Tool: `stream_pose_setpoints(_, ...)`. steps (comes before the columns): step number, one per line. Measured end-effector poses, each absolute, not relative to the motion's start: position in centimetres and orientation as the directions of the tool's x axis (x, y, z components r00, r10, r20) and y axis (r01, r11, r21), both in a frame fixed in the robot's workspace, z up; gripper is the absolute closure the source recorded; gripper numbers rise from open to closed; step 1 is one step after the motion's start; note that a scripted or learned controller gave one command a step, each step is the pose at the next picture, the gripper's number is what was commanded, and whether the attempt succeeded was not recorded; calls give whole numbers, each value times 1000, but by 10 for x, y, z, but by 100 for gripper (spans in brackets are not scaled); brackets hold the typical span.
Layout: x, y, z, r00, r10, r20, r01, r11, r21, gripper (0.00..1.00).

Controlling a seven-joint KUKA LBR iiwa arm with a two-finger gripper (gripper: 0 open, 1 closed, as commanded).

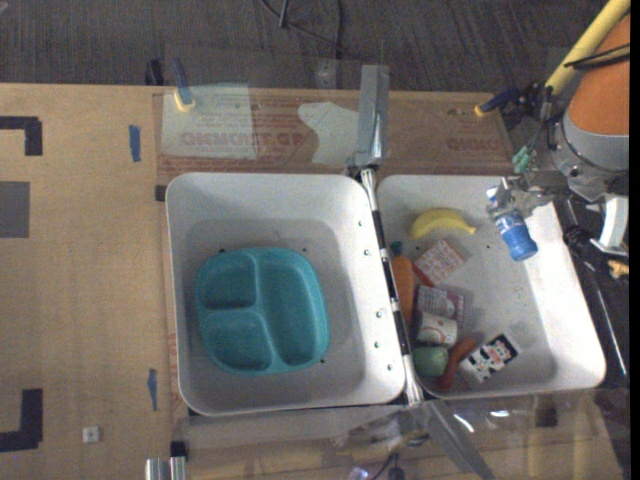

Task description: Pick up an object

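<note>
**Ops:** Status on the pick?

**Me:** I've got the tool over the upper right part of the right bin. A small blue-and-white bottle sits tilted right at its tip. It looks pinched between the fingers, and I see bottle on both sides of the tip, so I'm calling it held. The bottle looks clear of the bin floor, but I can't tell by how much from this angle.

**Ops:** Where's everything else, relative to that bottle?

**Me:** The banana is just to its left, apart from it. The small printed card is below the banana. The orange carrot lies further left, along the bin's left wall. A foil packet and a white cup are below the card. The green ball, a red item and a black-and-white carton sit well below the bottle, at the bin's lower edge.

**Ops:** Other side?

**Me:** In the left bin, far left of the bottle, there's a teal divided plate lying flat. The arm's orange band is up and right of the bottle. The counter is plain wood with blue tape marks.
</note>
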State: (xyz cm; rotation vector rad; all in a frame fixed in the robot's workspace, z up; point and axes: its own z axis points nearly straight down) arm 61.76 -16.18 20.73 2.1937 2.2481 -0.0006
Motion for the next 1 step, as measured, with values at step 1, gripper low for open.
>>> stream_pose_setpoints(1, 609, -153, 208, -91, 996, 0, 996, 91, 0, 100)
